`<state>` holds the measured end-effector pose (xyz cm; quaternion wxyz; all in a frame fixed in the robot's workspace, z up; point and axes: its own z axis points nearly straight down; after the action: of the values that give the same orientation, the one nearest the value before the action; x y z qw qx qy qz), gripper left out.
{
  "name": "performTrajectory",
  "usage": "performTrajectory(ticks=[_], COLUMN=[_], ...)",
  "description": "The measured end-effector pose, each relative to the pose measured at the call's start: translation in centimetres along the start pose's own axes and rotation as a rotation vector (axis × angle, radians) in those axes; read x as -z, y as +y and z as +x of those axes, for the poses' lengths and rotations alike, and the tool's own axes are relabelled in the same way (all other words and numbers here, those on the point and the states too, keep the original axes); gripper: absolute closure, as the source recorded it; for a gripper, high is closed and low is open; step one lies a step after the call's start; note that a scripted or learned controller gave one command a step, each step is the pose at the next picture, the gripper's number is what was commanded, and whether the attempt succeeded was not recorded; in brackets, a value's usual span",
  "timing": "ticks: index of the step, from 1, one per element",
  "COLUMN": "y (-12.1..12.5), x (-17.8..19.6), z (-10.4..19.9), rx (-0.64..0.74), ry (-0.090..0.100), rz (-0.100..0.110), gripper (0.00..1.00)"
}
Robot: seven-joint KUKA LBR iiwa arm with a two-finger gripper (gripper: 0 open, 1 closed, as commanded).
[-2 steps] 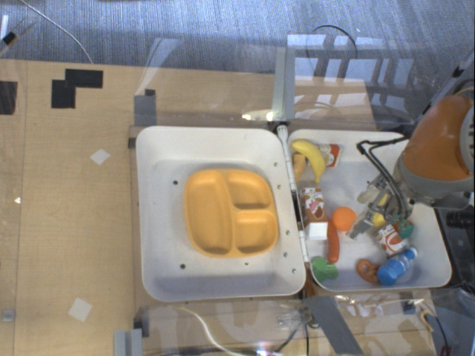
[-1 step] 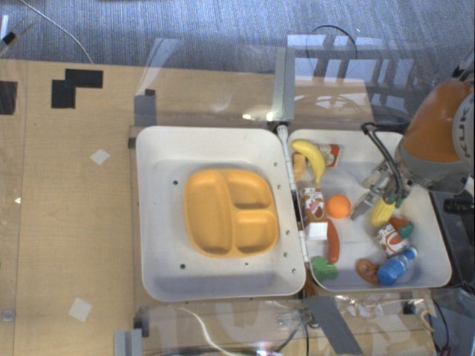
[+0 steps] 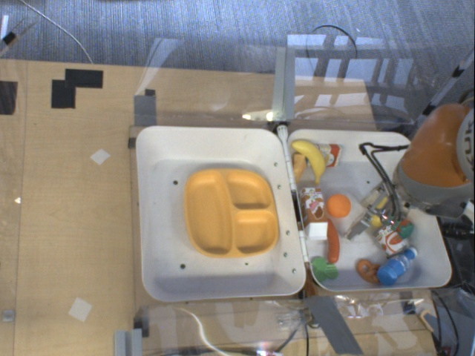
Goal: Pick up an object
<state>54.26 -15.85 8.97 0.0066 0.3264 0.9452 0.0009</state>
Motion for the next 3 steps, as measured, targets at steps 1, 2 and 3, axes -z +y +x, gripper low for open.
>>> performTrajectory(ticks=[1, 2, 3], y=[-0.6, -2.0, -5.6], x=[-0.2, 6.8, 0.0], z=[-7.1, -5.2, -0.6], rx=[0.211, 0.509, 0.590], ry=[0.000, -0.001, -0.003], rz=[0.001, 0.001, 0.000], gripper=[0.00, 0.00, 0.00])
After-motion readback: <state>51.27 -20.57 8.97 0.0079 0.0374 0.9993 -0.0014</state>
